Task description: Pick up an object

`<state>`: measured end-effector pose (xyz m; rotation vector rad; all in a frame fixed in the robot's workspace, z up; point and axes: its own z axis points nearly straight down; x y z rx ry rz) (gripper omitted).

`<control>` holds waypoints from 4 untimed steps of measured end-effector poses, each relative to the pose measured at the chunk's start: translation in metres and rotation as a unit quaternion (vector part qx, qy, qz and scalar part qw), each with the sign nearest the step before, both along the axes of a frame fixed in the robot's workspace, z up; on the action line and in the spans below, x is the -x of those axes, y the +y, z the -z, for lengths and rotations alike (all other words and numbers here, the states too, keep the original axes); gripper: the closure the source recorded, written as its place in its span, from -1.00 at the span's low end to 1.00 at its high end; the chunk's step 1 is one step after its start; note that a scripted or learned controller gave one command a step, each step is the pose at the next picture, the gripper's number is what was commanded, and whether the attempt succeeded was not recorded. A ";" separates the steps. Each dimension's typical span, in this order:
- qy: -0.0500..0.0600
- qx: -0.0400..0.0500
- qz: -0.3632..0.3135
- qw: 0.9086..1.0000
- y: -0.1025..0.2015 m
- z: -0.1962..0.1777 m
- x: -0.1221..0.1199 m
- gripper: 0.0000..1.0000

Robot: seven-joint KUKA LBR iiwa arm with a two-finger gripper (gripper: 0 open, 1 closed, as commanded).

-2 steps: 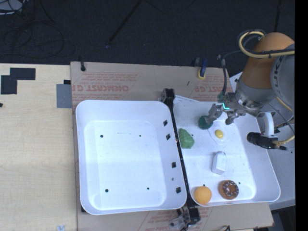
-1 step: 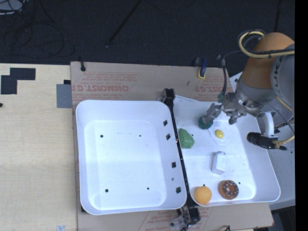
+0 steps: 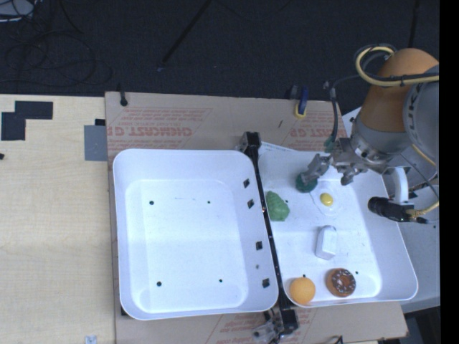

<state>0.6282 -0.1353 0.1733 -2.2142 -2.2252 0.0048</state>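
My gripper (image 3: pixel 331 173) hangs over the back of the right bin (image 3: pixel 391 264), its two fingers spread open with nothing between them. A small dark green round piece (image 3: pixel 306 184) lies right at the tip of the left finger (image 3: pixel 315 168). Just in front of the gripper sits a fried egg toy (image 3: pixel 326 200), white with a yellow yolk. A light green leafy piece (image 3: pixel 276 208) rests by the bin's left wall. Further forward are a white block (image 3: pixel 325 241), an orange ball (image 3: pixel 303 290) and a chocolate donut (image 3: pixel 341 282).
The left bin (image 3: pixel 129 192) stands beside the right one, with a black divider (image 3: pixel 262 213) between them. Both bins sit on a cardboard sheet (image 3: pixel 186 120) on the wooden bench. The arm's orange band (image 3: pixel 401 67) rises at the right.
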 end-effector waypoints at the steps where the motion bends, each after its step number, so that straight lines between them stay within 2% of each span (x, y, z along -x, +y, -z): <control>1: 0.000 0.000 0.000 1.000 0.000 0.000 0.000 -1.00; 4: 0.000 0.000 0.000 1.000 0.000 0.000 0.000 -1.00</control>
